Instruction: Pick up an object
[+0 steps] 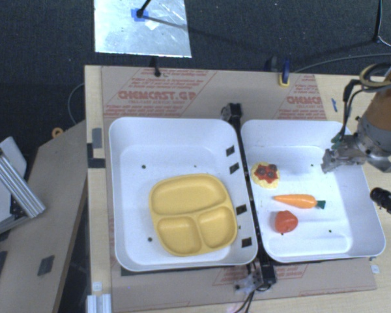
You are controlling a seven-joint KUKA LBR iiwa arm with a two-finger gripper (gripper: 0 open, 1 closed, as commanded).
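At the frame's right, the gripper hovers over the right bin, grip unreadable, likely lining up above the carrot.

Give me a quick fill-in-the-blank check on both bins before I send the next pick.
1. The yellow divided tray lies in the ____ bin.
2. In the right bin, the carrot lies between the small pizza and the ____.
3. The tray has ____ compartments.
4. The claw hangs over the ____ bin's far right part.

Missing words: left; tomato; three; right
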